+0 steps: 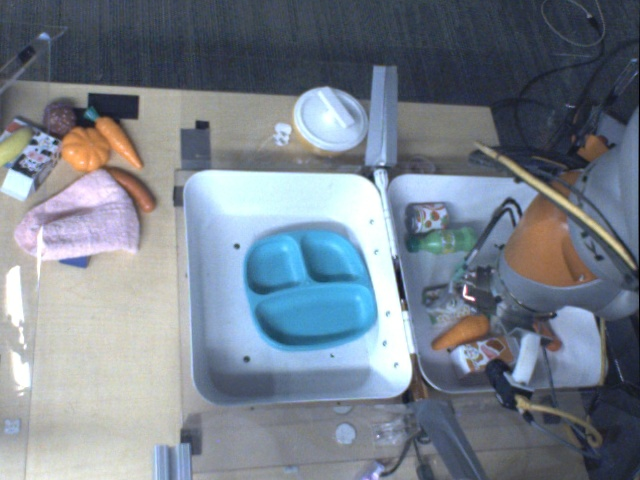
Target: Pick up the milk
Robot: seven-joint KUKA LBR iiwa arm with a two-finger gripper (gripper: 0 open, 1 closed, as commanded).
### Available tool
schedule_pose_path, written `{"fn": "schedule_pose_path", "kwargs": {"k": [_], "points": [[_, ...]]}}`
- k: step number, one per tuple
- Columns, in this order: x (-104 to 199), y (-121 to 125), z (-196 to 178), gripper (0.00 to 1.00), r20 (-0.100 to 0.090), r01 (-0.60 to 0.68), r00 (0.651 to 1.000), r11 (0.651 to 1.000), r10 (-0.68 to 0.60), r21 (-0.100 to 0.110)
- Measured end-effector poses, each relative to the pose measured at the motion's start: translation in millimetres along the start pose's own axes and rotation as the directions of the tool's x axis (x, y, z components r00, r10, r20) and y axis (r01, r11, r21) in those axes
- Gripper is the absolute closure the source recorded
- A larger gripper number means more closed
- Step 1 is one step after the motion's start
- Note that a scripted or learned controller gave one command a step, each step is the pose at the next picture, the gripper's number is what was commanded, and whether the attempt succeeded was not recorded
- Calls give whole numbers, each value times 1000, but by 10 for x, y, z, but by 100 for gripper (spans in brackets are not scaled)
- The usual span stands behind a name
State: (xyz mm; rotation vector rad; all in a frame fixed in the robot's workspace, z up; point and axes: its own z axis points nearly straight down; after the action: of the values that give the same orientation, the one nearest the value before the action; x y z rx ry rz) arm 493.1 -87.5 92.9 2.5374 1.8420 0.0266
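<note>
Low in the right bin (590, 368), the claw (520, 363) is seen just beside a milk carton (478, 354); its state cannot be told. Nothing is lifted yet.

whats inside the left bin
Inside the left bin lies one blue divided tray with three compartments, nothing in them. Bare white floor with a few small holes surrounds it. What is under the tray is covered.
</note>
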Motion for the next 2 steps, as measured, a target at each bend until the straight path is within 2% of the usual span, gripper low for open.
{"fn": "schedule_pose_path", "kwargs": {"k": [1,2], "points": [[39,41,-132,100,-6,6,1000,1000,-6,-11],[42,43,-136,0,-6,5,1000,1000,-6,-11]]}}
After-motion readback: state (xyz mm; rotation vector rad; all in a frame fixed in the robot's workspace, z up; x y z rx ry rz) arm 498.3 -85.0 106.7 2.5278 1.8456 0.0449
